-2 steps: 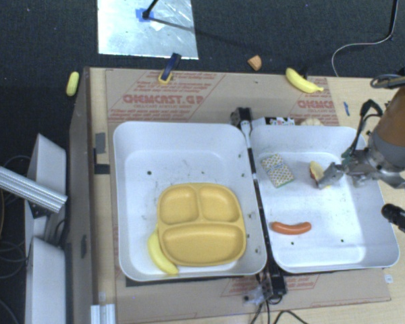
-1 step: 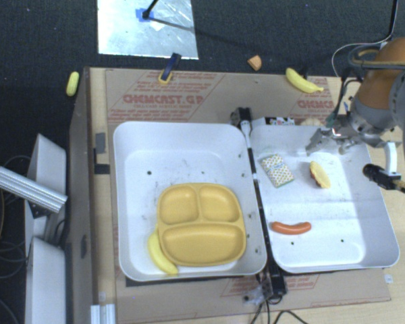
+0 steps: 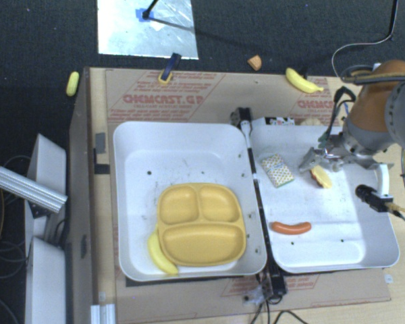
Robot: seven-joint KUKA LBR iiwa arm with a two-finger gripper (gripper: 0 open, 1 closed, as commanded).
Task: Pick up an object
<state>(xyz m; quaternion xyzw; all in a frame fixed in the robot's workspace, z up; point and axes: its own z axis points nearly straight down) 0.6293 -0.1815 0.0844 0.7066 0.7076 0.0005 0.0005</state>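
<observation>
The right bin (image 3: 364, 252) holds a checkered green-and-white sponge-like block (image 3: 277, 170), an orange sausage (image 3: 291, 227) near its front, and a small yellow-and-tan food piece (image 3: 320, 176). My gripper (image 3: 318, 158) hangs low over the right bin's back half, its metal fingers right above and touching or nearly touching that yellow food piece. The grey arm with its orange band (image 3: 378, 106) comes in from the right. The left bin (image 3: 131, 154) holds a yellow divided plate (image 3: 201, 223) with a yellow banana (image 3: 159, 255) against its front left edge.
Outside the bins, a banana (image 3: 302, 80) and a small orange piece (image 3: 255, 62) lie on the back cardboard. Another yellow item (image 3: 72, 83) lies at the far left. A black connector (image 3: 369, 198) with cable hangs over the right bin's right side.
</observation>
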